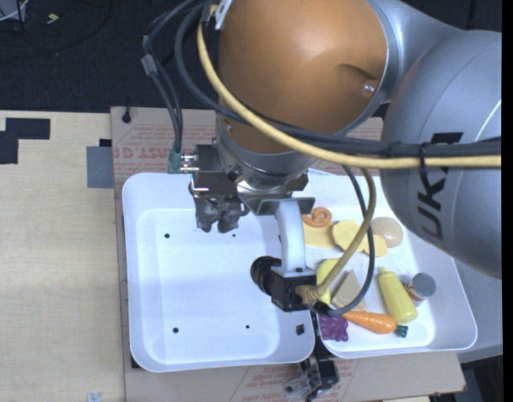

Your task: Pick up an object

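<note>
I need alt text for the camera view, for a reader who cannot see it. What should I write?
A grey robot arm with an orange band hangs its two-finger gripper over the left shallow white bin. The right shallow white bin holds small toy foods, among them an orange carrot and a purple bunch of grapes.

bins [181,308] white | carrot [370,321] orange | bottle [396,298] yellow | purple lump [334,327], maybe grapes

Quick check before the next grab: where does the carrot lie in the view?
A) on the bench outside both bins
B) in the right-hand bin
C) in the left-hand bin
B: the carrot lies in the right-hand bin, near its front edge, next to the purple grapes.
</note>
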You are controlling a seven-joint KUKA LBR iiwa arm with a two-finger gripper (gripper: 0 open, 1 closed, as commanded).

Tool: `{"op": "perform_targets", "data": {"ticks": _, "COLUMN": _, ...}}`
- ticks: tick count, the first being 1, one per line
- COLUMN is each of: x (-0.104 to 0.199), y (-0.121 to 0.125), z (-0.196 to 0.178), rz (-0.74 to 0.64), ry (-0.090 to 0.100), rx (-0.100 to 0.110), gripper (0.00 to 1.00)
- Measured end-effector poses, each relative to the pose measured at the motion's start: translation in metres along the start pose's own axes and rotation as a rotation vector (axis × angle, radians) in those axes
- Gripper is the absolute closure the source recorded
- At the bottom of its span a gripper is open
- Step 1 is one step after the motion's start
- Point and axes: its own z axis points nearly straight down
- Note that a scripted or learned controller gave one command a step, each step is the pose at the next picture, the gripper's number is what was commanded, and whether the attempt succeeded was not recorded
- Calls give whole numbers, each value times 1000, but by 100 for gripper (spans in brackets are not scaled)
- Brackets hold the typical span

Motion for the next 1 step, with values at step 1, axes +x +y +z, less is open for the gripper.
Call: {"op": "perform_targets", "data": {"ticks": 1, "x": -3, "y": 0, "z": -99, "rz": -2, "ry": 10, "rx": -18, "gripper": 100}}
